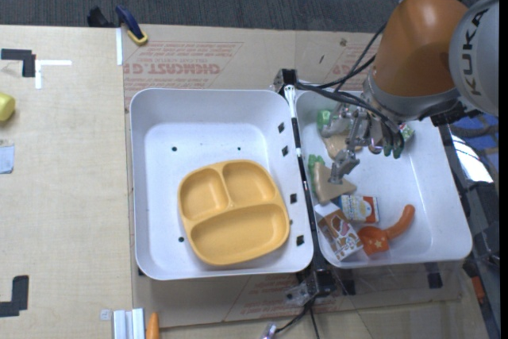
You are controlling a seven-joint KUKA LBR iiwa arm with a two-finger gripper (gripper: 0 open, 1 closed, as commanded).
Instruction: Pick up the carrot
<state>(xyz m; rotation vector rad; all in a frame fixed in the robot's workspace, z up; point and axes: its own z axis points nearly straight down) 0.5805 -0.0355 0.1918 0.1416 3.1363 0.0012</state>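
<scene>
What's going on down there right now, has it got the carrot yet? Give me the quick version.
Pincer low in the right bin, over the tan wedge. Carrot not held, lying near the front. Red piece touches it; small carton close beside.

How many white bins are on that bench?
2. The left bin holds a yellow divided plate. The right bin, beside it, holds small food items, with the robot arm over it. The arm may hide some of the items.
</scene>
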